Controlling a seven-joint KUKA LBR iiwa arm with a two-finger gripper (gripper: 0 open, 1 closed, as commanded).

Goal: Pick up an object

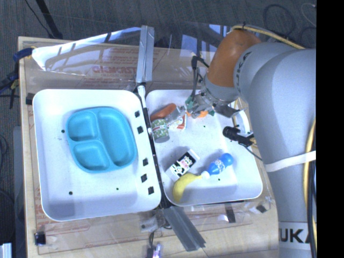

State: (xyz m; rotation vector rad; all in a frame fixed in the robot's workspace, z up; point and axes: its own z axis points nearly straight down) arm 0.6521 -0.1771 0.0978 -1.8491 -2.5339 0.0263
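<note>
From the camera above the desk [32, 198] I see two white bins side by side. The left bin [54, 198] carries a blue divided plate [100, 138], lying flat near its middle with three compartments.

The right bin [244, 184] holds the loose things. Near its far-left corner lies a reddish-brown sausage-shaped item [164, 112], and just beside it, against the bin's left wall, a small greenish can [159, 130]. Toward the near edge sits a small black-and-white block [184, 164] — patterned like a cow, I think — and near it a yellow banana [184, 185] at the near-left corner. A blue and white toy [219, 165] lies next to the banana's far end, touching or almost touching it.

The arm [269, 85] comes in from the right edge of the desk, its orange band [228, 55] over the far side of the right bin. The pincer [196, 107] is down at the bin's far edge, right beside the sausage-shaped item, with some small orange and green bits around its tip. Whether it is spread or closed, or has hold of anything — I cannot tell from this angle.
</note>
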